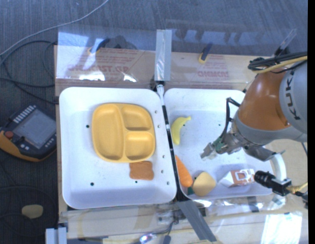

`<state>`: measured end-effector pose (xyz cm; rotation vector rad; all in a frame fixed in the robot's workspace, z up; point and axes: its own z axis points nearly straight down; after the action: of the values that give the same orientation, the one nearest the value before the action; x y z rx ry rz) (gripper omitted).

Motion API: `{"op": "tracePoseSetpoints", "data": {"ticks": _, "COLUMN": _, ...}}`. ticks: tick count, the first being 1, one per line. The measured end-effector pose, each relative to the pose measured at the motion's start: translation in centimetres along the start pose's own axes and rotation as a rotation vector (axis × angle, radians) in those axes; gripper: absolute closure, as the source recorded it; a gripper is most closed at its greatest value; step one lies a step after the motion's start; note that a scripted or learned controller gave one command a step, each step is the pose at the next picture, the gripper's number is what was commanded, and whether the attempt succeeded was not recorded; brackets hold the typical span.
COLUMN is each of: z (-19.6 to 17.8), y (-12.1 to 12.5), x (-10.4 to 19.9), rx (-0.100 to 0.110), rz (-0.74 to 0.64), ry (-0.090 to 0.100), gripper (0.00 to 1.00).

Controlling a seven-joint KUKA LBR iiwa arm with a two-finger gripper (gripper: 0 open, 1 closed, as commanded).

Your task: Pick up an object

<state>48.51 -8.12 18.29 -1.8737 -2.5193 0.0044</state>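
Over the right bin (218,117), the gripper (210,151) hangs above bare floor; whether its jaws are open is unclear, and nothing shows between them. Nearby lie a banana (179,128), carrot (184,173), lemon (204,183) and carton (239,177). Left bin (76,136): yellow tray (123,132), toast (142,171).

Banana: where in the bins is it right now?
The banana lies in the right bin against its left wall, above the carrot in the camera view and left of the claw.
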Motion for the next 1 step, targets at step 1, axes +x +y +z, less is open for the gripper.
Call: {"op": "tracePoseSetpoints", "data": {"ticks": 1, "z": 0.0, "y": 0.0, "x": 0.0, "rx": 0.0, "rz": 0.0, "ry": 0.0, "gripper": 0.0}}
